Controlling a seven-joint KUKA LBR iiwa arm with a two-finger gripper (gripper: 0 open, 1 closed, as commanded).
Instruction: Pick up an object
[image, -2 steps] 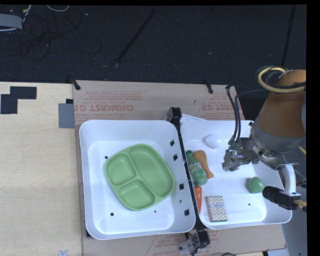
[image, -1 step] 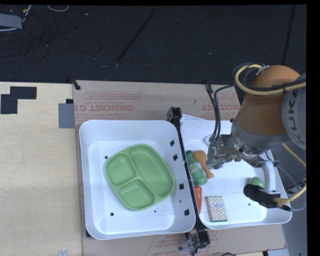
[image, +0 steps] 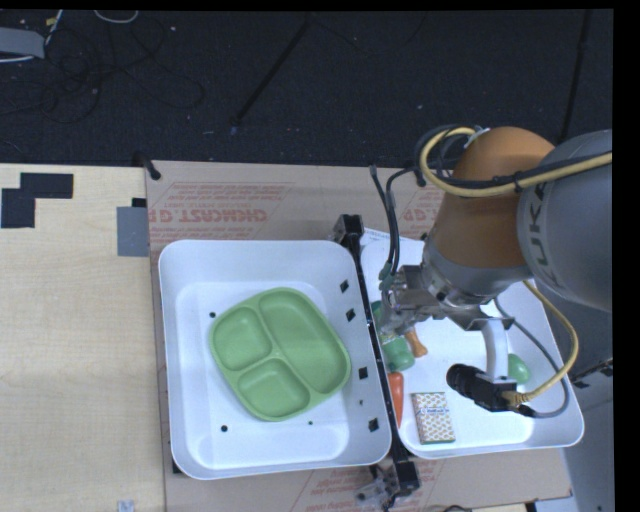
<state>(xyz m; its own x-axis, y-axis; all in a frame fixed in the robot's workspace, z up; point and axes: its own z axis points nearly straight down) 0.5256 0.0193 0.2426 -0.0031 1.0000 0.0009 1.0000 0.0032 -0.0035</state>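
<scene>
My gripper (image: 398, 318) reaches down into the left side of the right bin (image: 560, 425), close to the divider, and the arm's wrist covers much of it. Just below it lie a small green item (image: 397, 351) and an orange piece (image: 416, 348); whether the gripper touches either is unclear. An orange carrot (image: 396, 396) lies along the bin's left wall, closer to the front. A small patterned box (image: 432, 417) rests flat near the front edge. Another green item (image: 518, 368) peeks out at the right behind a cable.
The left bin (image: 190, 290) holds a green divided plate (image: 277, 352). The arm's big orange and grey body (image: 500, 210) hangs over the back of the right bin, with cables looping around it. A black divider (image: 362, 330) separates the bins.
</scene>
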